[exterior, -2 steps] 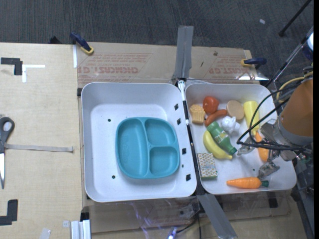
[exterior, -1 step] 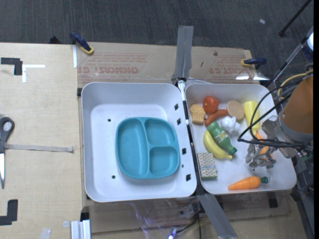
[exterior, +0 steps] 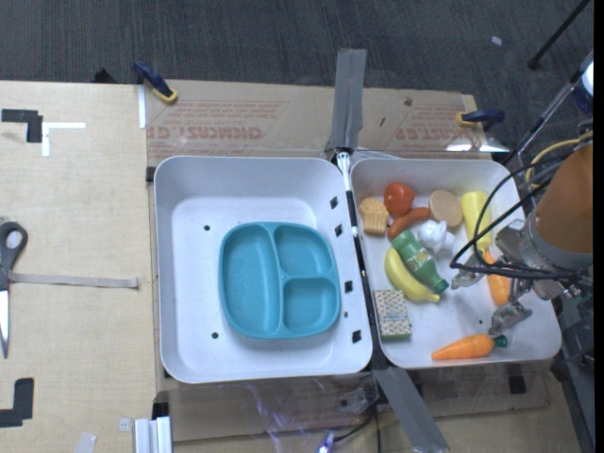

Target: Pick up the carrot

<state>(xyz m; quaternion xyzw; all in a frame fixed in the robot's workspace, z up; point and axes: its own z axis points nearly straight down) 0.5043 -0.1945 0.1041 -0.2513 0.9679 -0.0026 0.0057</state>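
Camera view, looking down at a slant on two shallow white plastic bins set side by side. My grey two-finger gripper (exterior: 505,311) reaches in from the right and hangs low over the near right part of the right-hand white bin (exterior: 444,352), its fingers spread apart and closed on nothing. The orange plastic carrot with a small green top (exterior: 465,348) lies flat on the bin floor close to the near wall, green end pointing right, just beside and slightly near-left of my fingertips; I judge this posture to be an approach, since the carrot lies alone there with bare floor around it and an open claw can come down over it. The other toys are crowded toward the left and far side of the same bin: a yellow banana (exterior: 406,278), a green bottle (exterior: 419,263) lying across it, a red tomato (exterior: 398,196), a speckled tan block (exterior: 393,313) and a tall yellow piece (exterior: 475,213). A second, smaller orange item (exterior: 497,289) lies by my wrist; what it is cannot be told. The left-hand white bin (exterior: 179,281) holds a teal three-compartment tray (exterior: 280,279), apart from the work. Scissors (exterior: 8,281) lie on the bench at far left.
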